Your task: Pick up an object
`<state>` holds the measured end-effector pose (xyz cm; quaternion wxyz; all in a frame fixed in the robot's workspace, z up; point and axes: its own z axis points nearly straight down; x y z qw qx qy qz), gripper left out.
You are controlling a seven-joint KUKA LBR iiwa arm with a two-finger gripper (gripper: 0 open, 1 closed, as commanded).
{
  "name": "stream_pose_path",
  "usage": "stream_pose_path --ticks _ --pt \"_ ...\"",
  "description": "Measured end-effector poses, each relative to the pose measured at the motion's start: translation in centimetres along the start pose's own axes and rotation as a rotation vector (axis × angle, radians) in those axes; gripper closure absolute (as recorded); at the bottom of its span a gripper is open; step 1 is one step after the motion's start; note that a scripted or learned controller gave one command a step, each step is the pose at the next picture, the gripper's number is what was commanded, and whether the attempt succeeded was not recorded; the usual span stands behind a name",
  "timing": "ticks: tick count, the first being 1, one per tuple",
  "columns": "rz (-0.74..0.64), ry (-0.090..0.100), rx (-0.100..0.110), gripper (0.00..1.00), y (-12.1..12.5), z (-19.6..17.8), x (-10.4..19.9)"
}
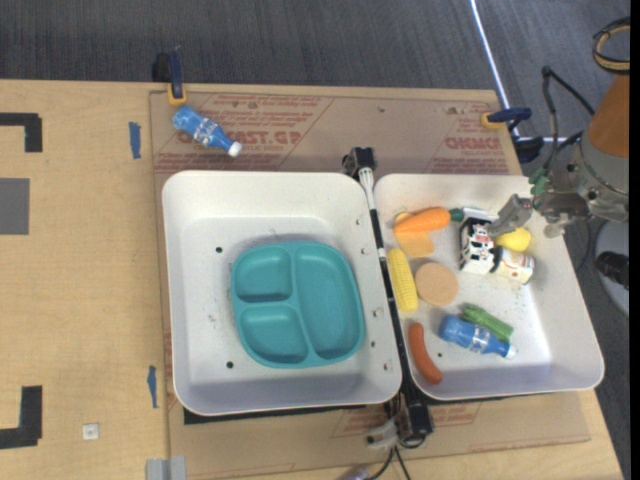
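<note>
Over right bin (570, 368), upper-right corner: tool (530, 211) beside yellow toy (514, 240); grip state cannot tell. Nothing lifted. Carrot (422, 221), corn (402, 279), cow (479, 247), bottle (474, 335) lie in bin. Pick not yet done; grasp and lift remain.

The arm (608, 128) comes in from the right edge of the view, its orange band at the upper right and the grey wrist below it. The wrist leans leftward and down. The claw (530, 214) sits at its left end, low, with 2 grey fingers (515, 209) splayed apart, 1 reaching left and 1 pointing down. Nothing shows between them.
</note>
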<state>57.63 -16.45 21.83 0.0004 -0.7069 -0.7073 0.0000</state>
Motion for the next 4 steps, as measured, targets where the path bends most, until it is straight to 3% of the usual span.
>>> stream_pose_path --ticks 1,2,3,4 --pt "-0.063 -0.001 -0.003 0.00 0.9 11.5 3.4" --pt "-0.087 0.001 0.017 0.00 5.0 13.0 4.5" --pt "-0.087 0.000 0.012 1.00 5.2 11.8 4.5" --pt "-0.015 -0.001 -0.003 1.00 5.0 1.4 7.3"
